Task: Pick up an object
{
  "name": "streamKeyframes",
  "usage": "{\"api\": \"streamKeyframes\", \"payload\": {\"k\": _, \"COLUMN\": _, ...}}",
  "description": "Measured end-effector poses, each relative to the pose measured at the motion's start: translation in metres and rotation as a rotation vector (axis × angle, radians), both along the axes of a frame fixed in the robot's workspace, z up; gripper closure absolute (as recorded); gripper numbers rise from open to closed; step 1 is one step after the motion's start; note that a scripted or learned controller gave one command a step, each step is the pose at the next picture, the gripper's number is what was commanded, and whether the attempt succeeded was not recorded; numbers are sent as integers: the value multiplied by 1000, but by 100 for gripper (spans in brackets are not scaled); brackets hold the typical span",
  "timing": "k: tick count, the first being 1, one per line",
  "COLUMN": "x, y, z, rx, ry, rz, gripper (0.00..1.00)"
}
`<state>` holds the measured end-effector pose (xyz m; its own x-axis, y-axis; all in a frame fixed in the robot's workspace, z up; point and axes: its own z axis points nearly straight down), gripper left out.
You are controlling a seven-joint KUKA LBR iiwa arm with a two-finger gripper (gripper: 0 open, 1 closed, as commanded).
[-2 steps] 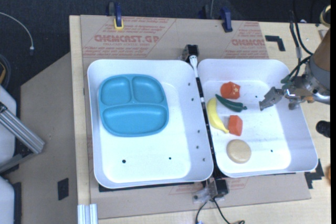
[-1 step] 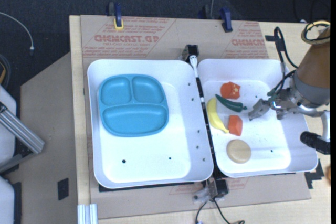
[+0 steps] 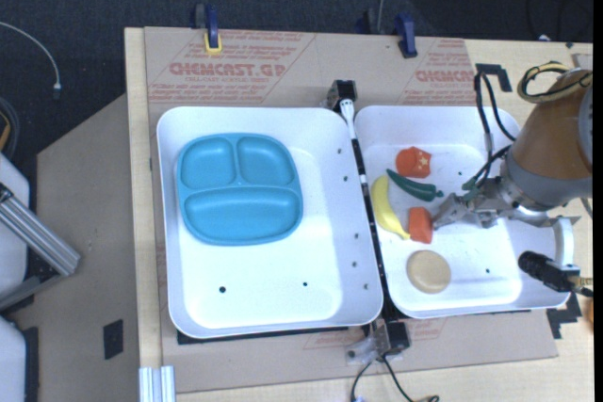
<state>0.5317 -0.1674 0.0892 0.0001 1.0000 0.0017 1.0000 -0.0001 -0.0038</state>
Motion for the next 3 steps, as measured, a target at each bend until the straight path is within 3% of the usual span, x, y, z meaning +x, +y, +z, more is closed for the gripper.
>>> {"api": "streamKeyframes", "payload": {"k": 1, "x": 1, "y": -1, "z": 13, "rx": -3, "ry": -5, "rz": -1, "gripper": 100}}
{"api": "streamKeyframes", "payload": {"k": 3, "x": 6, "y": 1, "z": 128, "rx": -3, "ry": -7, "rz": 1, "gripper": 100}}
